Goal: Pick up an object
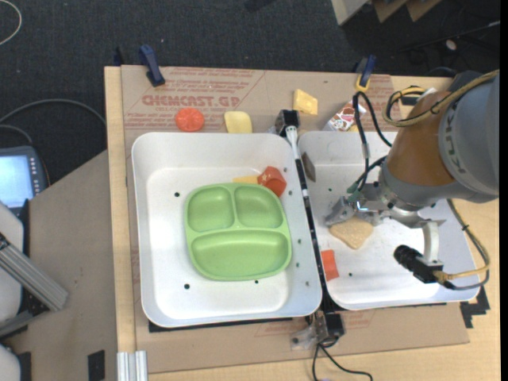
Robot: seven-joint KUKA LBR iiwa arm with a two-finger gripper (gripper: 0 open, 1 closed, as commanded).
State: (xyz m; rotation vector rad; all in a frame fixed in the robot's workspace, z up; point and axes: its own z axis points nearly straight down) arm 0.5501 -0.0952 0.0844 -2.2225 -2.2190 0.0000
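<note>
2 white bins share the bench: the left bin carries a green 3-compartment tray with a red block at its rim, the right bin a tan bread slice and an orange block. The gripper hangs just above the slice; whether its jaws are apart cannot be told. The orange block lies below-left of it.
</note>
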